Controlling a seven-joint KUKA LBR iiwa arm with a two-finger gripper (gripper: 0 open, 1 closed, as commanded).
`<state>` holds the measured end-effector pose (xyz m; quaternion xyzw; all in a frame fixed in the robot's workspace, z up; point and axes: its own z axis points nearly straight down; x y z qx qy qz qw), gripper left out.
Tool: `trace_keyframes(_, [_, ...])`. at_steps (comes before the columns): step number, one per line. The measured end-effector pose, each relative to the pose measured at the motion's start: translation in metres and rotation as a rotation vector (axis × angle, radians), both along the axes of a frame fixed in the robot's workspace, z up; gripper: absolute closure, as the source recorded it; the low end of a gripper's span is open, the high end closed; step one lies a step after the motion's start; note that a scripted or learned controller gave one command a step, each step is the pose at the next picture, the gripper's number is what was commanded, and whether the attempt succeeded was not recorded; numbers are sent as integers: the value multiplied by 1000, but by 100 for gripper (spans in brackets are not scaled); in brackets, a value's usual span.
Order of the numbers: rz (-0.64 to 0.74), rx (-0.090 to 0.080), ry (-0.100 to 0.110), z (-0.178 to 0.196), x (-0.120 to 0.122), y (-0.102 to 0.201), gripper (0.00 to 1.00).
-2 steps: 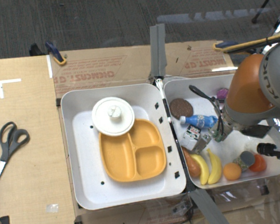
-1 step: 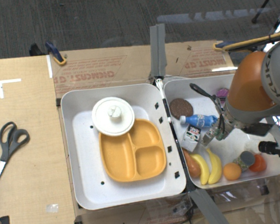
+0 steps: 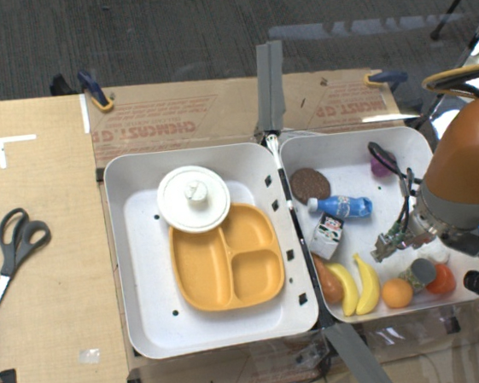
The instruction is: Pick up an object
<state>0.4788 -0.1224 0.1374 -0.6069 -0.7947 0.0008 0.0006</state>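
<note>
The right bin (image 3: pixel 345 138) holds a brown round disc (image 3: pixel 310 183), a blue bottle (image 3: pixel 346 208), a small white carton (image 3: pixel 327 235), two bananas (image 3: pixel 359 286), an orange (image 3: pixel 397 294), a red tomato (image 3: pixel 442 281), a grey ball (image 3: pixel 421 270) and a purple item (image 3: pixel 381 162). My gripper (image 3: pixel 402 241) hangs low over the right side of this bin, just above the orange and the grey ball. Nothing is visibly held in it. The arm's orange band (image 3: pixel 475 159) covers the bin's right wall.
The left bin (image 3: pixel 124 268) contains a yellow divided plate (image 3: pixel 228 263) and a white round lid (image 3: pixel 193 198) overlapping its top edge. Scissors (image 3: pixel 18 242) lie on the wooden bench to the far left. A reddish fruit (image 3: pixel 328 284) sits beside the bananas.
</note>
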Motion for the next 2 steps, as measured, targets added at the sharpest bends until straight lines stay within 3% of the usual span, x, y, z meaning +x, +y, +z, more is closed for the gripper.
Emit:
trace_keyframes(1, [-120, -2, -4, -45, 0, 20, 100])
trace_keyframes(2, [-262, -3, -1, 211, 26, -20, 100])
